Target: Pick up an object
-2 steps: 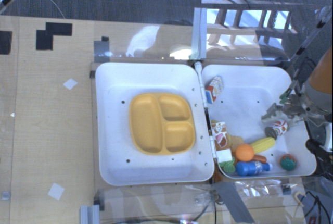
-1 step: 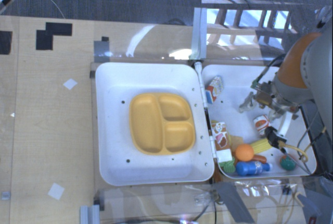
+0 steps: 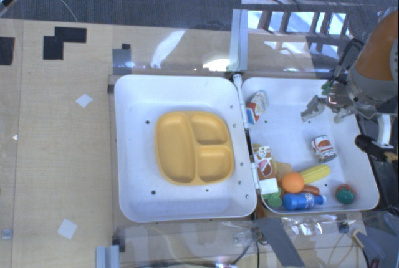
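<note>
Since the tool (image 3: 324, 101) hangs over the far right part of the right bin (image 3: 283, 89) with nothing under it but bare white floor, my first worry is a plain miss: I read its grey fingers as spread apart, one reaching left toward the bin's middle, and nothing sits between them. Nearest to it is a small red-and-white can (image 3: 323, 148), lying on its side a little nearer to me; round as it is, I judge it would roll away if one finger touched it first. Further out, the near edge holds a crowd: a yellow corn cob (image 3: 315, 172), an orange ball (image 3: 292, 182), a blue bottle (image 3: 302, 201), with a green ball (image 3: 345, 194) to their right. Going down there could pinch two things, or jam a finger against the bin wall. A red-and-white packet (image 3: 256, 105) lies alone by the left wall. The left bin (image 3: 134, 136) holds only a yellow divided tray (image 3: 194, 148).
</note>
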Controlling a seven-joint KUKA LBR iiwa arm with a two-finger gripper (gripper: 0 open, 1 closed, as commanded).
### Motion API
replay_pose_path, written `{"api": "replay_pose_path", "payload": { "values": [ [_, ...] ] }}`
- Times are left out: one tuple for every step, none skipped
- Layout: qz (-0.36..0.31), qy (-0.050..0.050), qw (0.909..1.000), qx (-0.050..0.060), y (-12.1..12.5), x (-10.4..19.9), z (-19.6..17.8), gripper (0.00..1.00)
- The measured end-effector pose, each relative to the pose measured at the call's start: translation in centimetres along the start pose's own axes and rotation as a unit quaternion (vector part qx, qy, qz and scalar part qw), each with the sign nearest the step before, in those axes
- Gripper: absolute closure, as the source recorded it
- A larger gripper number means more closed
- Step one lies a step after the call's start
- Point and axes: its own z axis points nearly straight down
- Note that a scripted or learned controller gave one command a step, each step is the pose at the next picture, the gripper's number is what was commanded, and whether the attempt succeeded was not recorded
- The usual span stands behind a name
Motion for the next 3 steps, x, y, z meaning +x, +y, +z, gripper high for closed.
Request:
{"api": "replay_pose_path", "payload": {
  "values": [
    [0.163,0.0,0.9867,0.003,-3.9,-0.7,-3.0,0.0],
    [0.194,0.001,0.9809,0.0,-6.8,3.0,6.6,0.0],
    [0.193,0.0,0.9812,-0.004,-6.6,2.9,5.3,1.0]
  ]
}}
